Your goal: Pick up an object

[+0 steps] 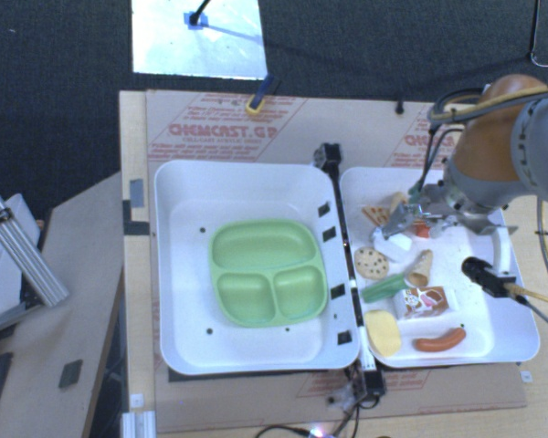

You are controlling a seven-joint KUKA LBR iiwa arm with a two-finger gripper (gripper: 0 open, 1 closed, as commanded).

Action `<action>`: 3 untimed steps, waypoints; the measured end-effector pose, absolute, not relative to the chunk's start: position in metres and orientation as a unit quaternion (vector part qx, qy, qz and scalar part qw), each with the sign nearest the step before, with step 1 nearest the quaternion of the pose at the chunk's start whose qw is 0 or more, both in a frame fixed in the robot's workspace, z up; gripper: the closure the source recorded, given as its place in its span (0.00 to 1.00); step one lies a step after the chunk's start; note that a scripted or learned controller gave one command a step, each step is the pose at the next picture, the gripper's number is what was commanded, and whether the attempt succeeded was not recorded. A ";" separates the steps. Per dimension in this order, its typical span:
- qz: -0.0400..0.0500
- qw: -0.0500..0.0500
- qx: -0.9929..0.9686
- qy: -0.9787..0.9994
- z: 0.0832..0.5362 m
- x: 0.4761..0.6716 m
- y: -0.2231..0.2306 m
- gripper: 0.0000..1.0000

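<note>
The right bin [516,336] holds several toy food pieces. Among them are an orange cracker-like wedge [376,214], a chocolate-chip cookie [371,263], an ice-cream cone [421,265], a green stick [384,288], a small printed carton [423,302], a yellow piece [382,332] and a sausage [437,340]. My gripper [404,223] is low over the back of this bin. It sits just right of the wedge and directly above a small white piece [398,242]. A small red piece [423,230] lies beside it. Nothing is visibly held.
The left bin [183,199] holds a green three-compartment tray [263,272]. A black divider [340,245] with clips runs between the bins. The grey and orange arm [502,144] covers the right bin's back right corner, and a black cable end [484,276] hangs over its right side.
</note>
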State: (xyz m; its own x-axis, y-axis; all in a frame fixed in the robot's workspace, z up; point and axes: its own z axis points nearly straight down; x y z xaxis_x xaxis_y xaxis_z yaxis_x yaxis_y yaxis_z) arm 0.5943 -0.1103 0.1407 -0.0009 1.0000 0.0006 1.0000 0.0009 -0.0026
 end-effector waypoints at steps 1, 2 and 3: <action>0.000 0.000 -0.707 -0.707 0.089 0.595 -0.110 0.00; -0.001 -0.002 -0.707 -0.707 0.102 0.596 -0.110 1.00; -0.001 -0.001 -0.706 -0.708 0.145 0.600 -0.110 1.00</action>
